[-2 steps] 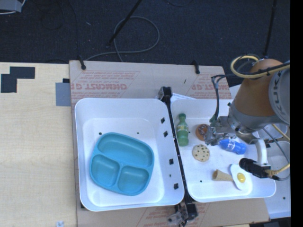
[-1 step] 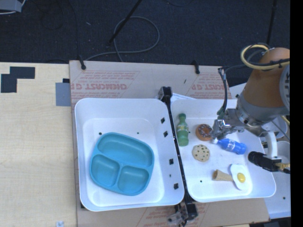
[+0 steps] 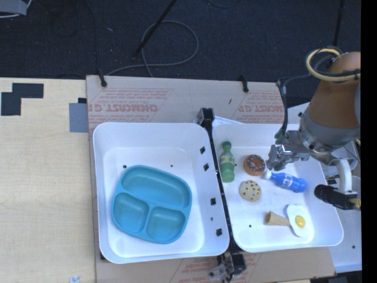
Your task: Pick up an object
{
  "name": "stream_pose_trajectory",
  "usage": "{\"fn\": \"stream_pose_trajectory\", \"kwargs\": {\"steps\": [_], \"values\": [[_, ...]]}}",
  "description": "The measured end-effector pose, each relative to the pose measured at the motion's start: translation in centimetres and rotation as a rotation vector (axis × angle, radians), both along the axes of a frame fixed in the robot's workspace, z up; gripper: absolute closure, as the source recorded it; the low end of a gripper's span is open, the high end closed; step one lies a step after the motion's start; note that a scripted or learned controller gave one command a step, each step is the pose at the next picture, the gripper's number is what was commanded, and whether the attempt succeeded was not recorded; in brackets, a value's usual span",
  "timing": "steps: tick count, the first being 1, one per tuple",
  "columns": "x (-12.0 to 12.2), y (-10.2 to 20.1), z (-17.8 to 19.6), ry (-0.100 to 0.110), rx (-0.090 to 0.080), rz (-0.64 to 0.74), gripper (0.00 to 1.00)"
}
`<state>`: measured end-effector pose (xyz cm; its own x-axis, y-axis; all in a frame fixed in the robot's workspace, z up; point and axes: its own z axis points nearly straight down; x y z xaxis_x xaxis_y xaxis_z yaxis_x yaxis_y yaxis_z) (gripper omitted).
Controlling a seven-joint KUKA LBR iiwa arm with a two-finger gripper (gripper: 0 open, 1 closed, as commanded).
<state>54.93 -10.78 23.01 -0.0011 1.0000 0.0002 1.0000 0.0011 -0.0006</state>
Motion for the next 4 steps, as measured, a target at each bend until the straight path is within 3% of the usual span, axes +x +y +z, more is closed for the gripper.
{"fn": "stream_pose_trajectory", "kwargs": {"steps": [4], "values": [[-2.9, 21.5, -0.4, 0.004, 0.0, 0.002, 1.0]]}}
